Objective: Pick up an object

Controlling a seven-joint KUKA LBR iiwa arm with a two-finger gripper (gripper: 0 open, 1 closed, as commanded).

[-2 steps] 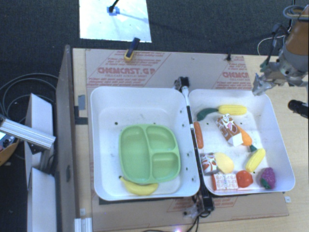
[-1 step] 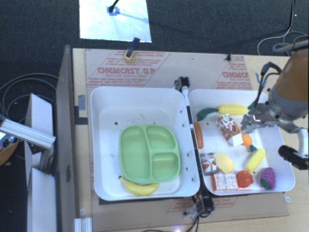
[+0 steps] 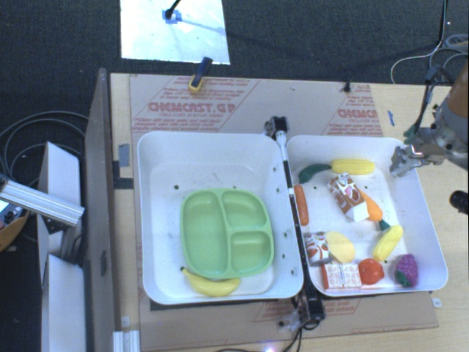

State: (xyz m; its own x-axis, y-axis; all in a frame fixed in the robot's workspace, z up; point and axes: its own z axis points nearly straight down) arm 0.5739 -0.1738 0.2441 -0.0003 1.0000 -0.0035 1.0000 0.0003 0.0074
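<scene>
Bins sit side by side on the bench: the left bin point(image 3: 157, 196) carries a green divided tray point(image 3: 227, 233) with a yellow banana point(image 3: 211, 285) lying against the tray's near edge, and the right bin point(image 3: 432, 244) carries the toy food. At its far end a corn cob point(image 3: 353, 166) lies beside a dark green pepper point(image 3: 313, 171). Below them a small milk carton point(image 3: 348, 196) rests touching a carrot point(image 3: 372, 208), and a thin orange sausage point(image 3: 301, 204) lies along the bin's left wall. Nearer the front are a yellow lemon point(image 3: 340, 247), a second yellow piece point(image 3: 388, 242), a red-and-white box point(image 3: 341, 276), a red tomato point(image 3: 371, 270) and purple grapes point(image 3: 407, 269). The gripper point(image 3: 407, 160) hangs over the right bin's far right corner, above the rim and well apart from every toy; nothing is seen between its fingers, and whether they stand wide or narrow cannot be told
</scene>
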